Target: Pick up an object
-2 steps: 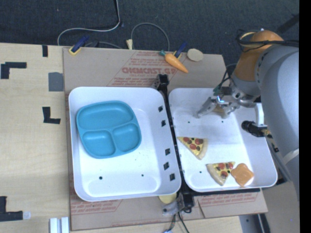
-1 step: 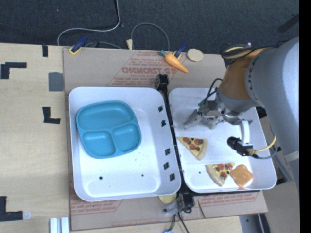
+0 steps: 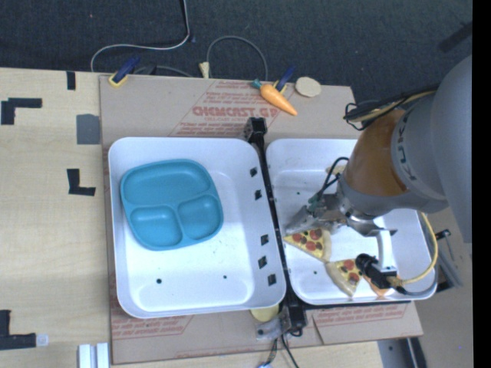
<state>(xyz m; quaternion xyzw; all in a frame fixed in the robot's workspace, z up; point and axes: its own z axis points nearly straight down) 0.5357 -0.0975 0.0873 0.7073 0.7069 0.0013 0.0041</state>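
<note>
My gripper (image 3: pixel 308 218) reaches down into the right bin (image 3: pixel 299 159), near its left wall. Its tip is just above the top edge of a toy pizza slice (image 3: pixel 310 242) that lies flat on the bin floor. A second pizza slice (image 3: pixel 347 274) lies near the front rim, to the right of the first one. The grey wrist and orange band hide the middle and right part of this bin. No object is visibly lifted.
A blue divided plate (image 3: pixel 171 203) lies in the left bin (image 3: pixel 192 290). Behind the bins, a toy carrot (image 3: pixel 278 99) and a beige disc (image 3: pixel 308 87) rest on the cardboard. A black divider (image 3: pixel 268 205) runs between the bins. Cables trail at the right bin's front right corner.
</note>
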